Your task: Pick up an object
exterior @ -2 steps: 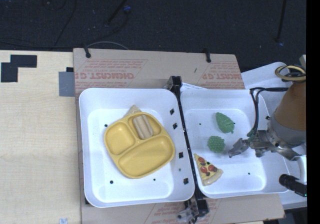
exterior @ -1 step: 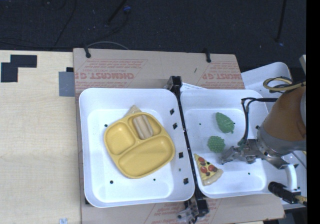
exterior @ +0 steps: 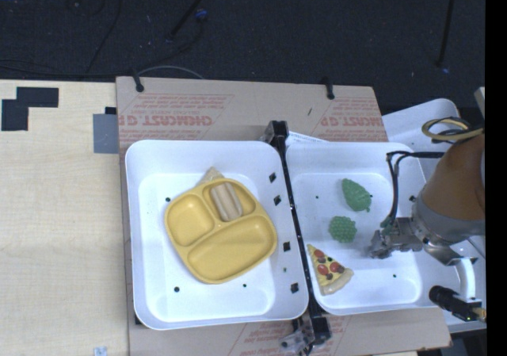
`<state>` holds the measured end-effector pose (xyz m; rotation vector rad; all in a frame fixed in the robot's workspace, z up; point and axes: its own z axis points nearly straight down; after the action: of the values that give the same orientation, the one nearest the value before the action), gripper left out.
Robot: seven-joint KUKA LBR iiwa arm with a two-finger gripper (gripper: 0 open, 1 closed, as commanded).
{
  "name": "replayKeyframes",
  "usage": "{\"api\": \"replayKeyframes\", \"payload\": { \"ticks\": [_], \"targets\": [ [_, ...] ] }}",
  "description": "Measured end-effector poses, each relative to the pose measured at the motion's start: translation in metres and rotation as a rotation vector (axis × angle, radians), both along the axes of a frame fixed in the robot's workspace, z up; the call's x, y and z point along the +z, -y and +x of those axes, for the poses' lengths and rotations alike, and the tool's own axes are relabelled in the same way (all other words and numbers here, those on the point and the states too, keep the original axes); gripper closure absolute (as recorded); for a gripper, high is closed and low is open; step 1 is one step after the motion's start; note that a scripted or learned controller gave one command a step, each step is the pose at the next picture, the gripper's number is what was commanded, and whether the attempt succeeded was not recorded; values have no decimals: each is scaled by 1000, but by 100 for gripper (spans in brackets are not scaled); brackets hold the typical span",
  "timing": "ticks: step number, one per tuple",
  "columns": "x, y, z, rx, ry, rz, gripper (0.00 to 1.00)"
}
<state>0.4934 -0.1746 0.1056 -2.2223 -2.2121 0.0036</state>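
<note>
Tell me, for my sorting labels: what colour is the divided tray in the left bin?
Yellow: the divided tray shows plainly in the camera view.

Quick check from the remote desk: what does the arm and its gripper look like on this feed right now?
The arm is bulky and rounded, grey with an orange band above the wrist. A black cable loops off it over the right bin. The gripper is small, dark grey metal.
</note>
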Motion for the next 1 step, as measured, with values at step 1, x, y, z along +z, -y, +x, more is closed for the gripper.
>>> {"api": "replayKeyframes", "payload": {
  "ticks": [1],
  "targets": [
    [61,-4,5,6,8,-3,100]
  ]
}}
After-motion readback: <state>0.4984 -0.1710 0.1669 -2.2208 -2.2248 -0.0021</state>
